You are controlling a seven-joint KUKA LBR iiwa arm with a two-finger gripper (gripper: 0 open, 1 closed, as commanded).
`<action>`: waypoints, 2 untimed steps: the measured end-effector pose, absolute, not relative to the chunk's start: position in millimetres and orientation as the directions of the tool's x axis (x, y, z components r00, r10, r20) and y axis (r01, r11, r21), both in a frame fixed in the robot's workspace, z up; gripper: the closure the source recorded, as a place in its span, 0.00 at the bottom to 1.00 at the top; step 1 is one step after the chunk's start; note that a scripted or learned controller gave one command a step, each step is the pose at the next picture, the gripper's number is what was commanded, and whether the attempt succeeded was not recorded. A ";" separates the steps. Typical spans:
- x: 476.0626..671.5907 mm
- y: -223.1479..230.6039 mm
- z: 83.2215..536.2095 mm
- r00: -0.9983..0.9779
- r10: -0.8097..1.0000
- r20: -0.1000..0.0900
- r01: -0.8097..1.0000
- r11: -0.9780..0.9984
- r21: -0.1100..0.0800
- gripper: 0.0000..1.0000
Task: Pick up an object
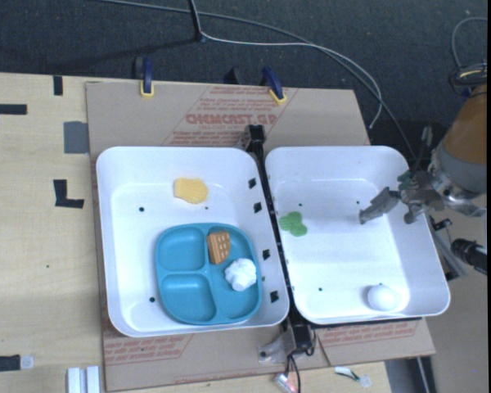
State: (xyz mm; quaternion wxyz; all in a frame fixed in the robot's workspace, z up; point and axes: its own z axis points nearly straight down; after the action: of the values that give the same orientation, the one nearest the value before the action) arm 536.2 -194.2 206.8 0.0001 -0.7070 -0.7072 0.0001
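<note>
Reaching in from frame right: grey KUKA arm with orange band point(468, 142), wrist over the right rim of the right bin.
Gripper: two-finger gripper point(393, 203), dark grey, sits low over the right half of the right shallow white plastic bin point(327, 158), pointing left. One finger point(375, 207) shows as a slanted grey bar; a second prong sits just right of it. Looks spread, nothing between the fingers.
Right bin contents: small flat green soft piece point(293, 224) at centre-left of that bin, near the divider; round white ball-like object point(383, 296) in the lower right corner. Both well apart from the gripper.
Left bin: shallow white plastic bin point(114, 178), touching the right bin along the centre seam.
Left bin contents: yellow rounded lump point(191, 190) in the upper middle; blue three-compartment plastic tray point(180, 289) in the lower middle.
Tray contents: tan waffle-textured block point(218, 246) in the narrow upper right compartment; white crumpled lump point(240, 274) just below it, on the tray's right side.
Base: brown cardboard sheet with red print point(221, 117) under both bins, held by blue-and-yellow clamps point(146, 78) at its top edge.
Cables: black cables point(229, 35) cross the dark floor in the upper frame.
</note>
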 end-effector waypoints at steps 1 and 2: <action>634.3 -173.4 286.2 -0.004 1.000 -0.001 1.000 0.004 0.003 0.00; 553.9 -152.7 193.4 0.000 1.000 0.002 1.000 0.000 -0.008 0.00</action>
State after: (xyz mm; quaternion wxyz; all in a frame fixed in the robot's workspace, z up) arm 553.9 -152.7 193.4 0.0036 -0.7071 -0.7071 0.0024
